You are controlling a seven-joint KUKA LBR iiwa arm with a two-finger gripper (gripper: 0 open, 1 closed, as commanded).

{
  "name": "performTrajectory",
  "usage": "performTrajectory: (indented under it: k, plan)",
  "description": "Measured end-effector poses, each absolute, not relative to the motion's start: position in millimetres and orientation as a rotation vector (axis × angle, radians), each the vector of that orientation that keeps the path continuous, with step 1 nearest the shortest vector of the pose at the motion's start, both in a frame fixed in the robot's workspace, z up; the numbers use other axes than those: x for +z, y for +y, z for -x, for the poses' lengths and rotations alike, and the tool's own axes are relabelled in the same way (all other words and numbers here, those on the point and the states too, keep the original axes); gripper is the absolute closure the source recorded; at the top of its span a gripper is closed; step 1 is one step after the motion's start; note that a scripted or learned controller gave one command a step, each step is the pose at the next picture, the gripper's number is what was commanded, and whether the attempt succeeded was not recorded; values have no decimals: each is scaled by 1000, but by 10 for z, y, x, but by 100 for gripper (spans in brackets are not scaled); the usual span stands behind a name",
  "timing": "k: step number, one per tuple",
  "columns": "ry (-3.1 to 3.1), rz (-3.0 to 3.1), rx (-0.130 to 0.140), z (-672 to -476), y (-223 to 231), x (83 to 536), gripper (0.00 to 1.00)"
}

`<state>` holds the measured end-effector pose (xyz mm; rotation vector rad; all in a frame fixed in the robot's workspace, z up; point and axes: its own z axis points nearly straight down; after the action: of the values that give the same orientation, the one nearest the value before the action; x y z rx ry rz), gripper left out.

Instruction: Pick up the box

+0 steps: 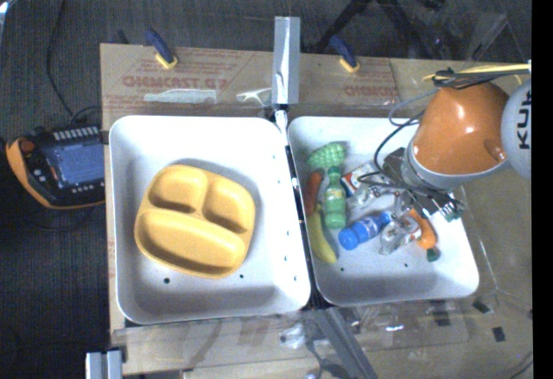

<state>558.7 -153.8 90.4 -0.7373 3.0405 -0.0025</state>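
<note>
The box (355, 181) is small, white with red print, and lies in the right bin (449, 281) near its middle, among toy foods. My gripper (397, 235) hangs low over the right bin, below and to the right of the box and just right of a blue bottle (361, 230). The arm's orange band (454, 134) and its cables cover the bin's upper right part. The gripper sits clear of the box, with a gap between them. Nothing shows held in it.
Around the box lie a green ribbed toy (328, 154), a green bottle (333, 206), an orange carrot (314, 189), a yellow banana (322, 243) and another orange piece (423, 234). The left bin (130, 282) holds a yellow divided tray (197, 218).
</note>
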Motion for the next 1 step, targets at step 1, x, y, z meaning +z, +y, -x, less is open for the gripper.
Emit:
performTrajectory:
  k: [1]
  plan:
    - [3035,734,1,-5607,-1514,1017,100]
